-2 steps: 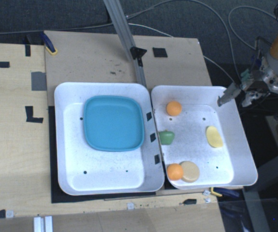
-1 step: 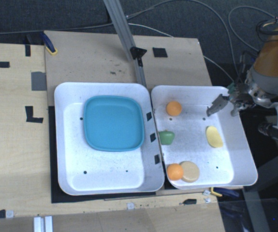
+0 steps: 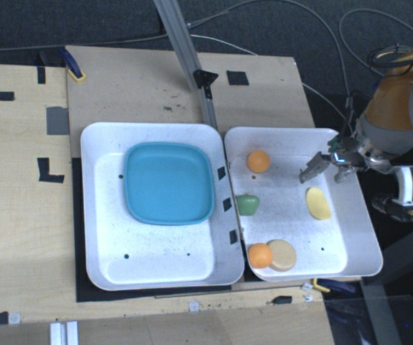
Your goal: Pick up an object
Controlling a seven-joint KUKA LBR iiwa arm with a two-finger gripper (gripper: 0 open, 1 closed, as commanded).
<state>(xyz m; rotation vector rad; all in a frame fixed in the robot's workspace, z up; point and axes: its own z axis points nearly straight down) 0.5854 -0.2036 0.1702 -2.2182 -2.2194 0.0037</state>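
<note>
Left bin (image 3: 98, 192) w/ a blue plate (image 3: 169, 182) lying flat in it. Right of that plate, right bin (image 3: 350, 225): green piece (image 3: 248, 205) nearest the plate; orange ball (image 3: 258, 162) up-right of it; second orange ball (image 3: 260, 255) touching a tan disc (image 3: 282, 254), low-right; yellow lemon-ish item (image 3: 319, 203) farther right. Gripper (image 3: 327, 166) farthest from the plate, above the yellow item; jaws released, spread apart, grasping nothing.

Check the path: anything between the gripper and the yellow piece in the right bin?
Nothing visible. The gripper sits over the right bin, just up-right of the yellow piece, with bare bin floor between them.
</note>
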